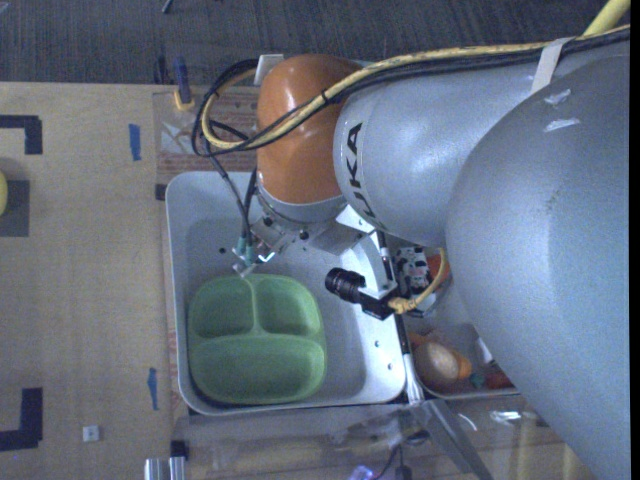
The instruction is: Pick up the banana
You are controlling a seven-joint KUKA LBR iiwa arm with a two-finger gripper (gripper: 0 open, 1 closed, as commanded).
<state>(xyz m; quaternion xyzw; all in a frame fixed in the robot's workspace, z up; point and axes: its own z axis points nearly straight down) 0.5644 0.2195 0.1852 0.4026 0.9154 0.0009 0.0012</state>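
Hovering low in the shallow white left bin [180, 268], right at the back rim of the green divided plastic tray [257, 340], with the big grey arm and its orange band [300, 128] blocking most of both bins. Can't tell whether the jaws are spread or pressed together. Can't place the yellow banana for sure either: maybe under the arm, maybe that yellow sliver [3, 194] at the far edge of the wooden bench [80, 318]. Likely fail from here: clamping on the tray rim or plain air, thanks to aiming nowhere near fruit.
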